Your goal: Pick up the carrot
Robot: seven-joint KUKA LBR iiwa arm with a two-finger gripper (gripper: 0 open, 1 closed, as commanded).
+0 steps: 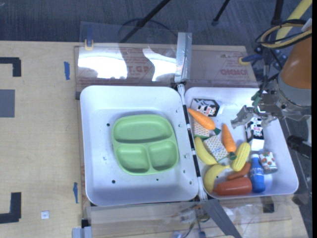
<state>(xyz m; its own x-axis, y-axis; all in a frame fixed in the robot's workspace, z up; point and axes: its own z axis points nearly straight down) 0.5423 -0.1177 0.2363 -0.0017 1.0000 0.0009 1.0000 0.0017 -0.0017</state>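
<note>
Carrot [228, 138]: I see it in the right bin [290, 185], near the middle, lying at a slant with its thick end toward the bin's far wall and its point toward the corn cob [242, 154]. A second orange carrot-like piece [202, 118] lies just beside the bin's left wall.
Neighbours: a patterned packet [214, 146] touches it on the left, with a banana [203, 150] past that.
My gripper [257, 114]: I hover over the right part of the right bin, apart from the carrot and carrying nothing; whether I am spread or closed I cannot tell.
Handling: it looks like a toy, so I judge it light, stiff, smooth and likely slippery, and not fragile.
Hold: I would close across the thicker upper half, where the taper is least likely to squeeze it out.
Left bin [94, 103]: it holds a green divided tray [145, 143].
</note>
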